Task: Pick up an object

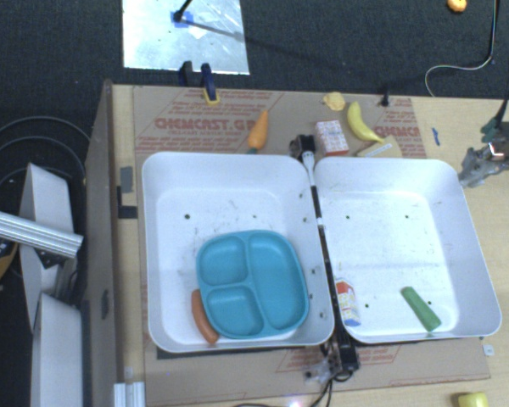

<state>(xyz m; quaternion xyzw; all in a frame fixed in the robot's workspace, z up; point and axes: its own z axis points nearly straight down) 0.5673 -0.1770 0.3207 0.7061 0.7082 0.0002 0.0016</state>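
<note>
In the left bin (165,227), a blue divided tray (251,283) lies near, an orange sausage (204,316) touching its left edge. The right bin (458,227) holds a green stick (421,308) and a small red-white packet (346,302). Beyond, a banana (360,123) and carrot (258,131) rest on the bench (505,371). The end effector (483,164) hovers right of the bins; whether it is open or closed, I cannot tell.

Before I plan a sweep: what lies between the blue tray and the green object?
In the camera view, the bins' shared rims and a small red-and-white object lie between blue tray and green object.
</note>
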